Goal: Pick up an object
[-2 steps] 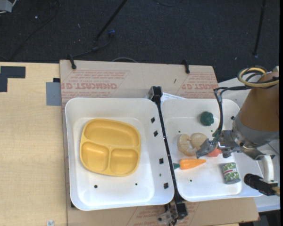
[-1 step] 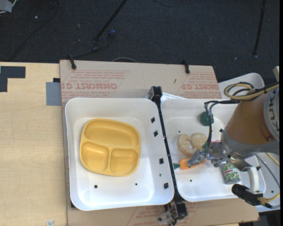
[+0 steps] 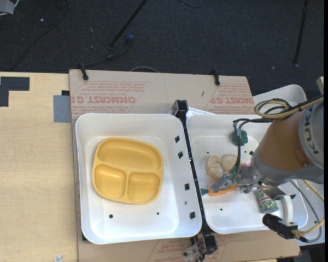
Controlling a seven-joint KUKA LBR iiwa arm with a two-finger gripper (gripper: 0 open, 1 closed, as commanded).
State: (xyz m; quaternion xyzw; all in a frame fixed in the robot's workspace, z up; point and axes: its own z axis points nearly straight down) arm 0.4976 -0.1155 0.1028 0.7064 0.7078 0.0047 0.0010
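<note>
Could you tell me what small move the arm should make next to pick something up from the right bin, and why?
Probably a short descent onto the orange carrot-like piece. The end effector sits low in the right bin, right beside that piece and the pale rounded items. Whether anything is gripped cannot be seen, so closing and lifting should wait.

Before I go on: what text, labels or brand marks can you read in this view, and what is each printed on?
"KUK", letters cut off at the frame edge, on the grey robot arm.
Red printed lettering, repeated and upside down, on the brown cardboard sheet under the two bins: too blurred to read for certain.
Small green-and-white packet in the right white bin: print too small to read.
</note>
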